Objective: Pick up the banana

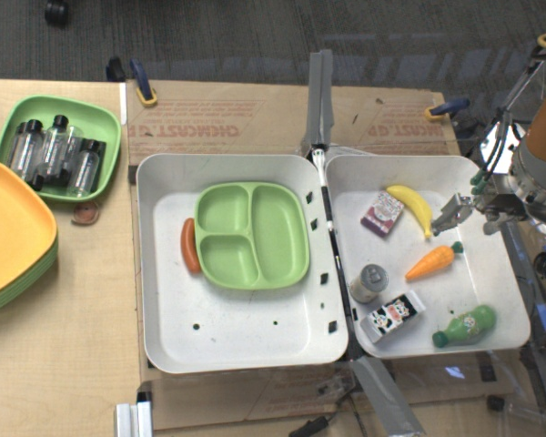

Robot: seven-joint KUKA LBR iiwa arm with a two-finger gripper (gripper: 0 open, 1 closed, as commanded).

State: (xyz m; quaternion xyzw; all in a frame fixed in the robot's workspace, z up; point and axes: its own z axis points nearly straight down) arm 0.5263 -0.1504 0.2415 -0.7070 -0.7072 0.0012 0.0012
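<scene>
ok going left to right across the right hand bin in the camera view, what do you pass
Grey can → purple packet → milk carton → banana → carrot → green bottle, with the end effector near the bin's right side.

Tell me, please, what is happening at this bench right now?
A grey robot arm reaches in from the right over the right bin, going for the banana. Its gripper sits just right of the banana, which lies on the bin floor beside a purple packet and above a carrot. Nothing is between its fingers yet. The left bin holds a green divided plate.
</scene>
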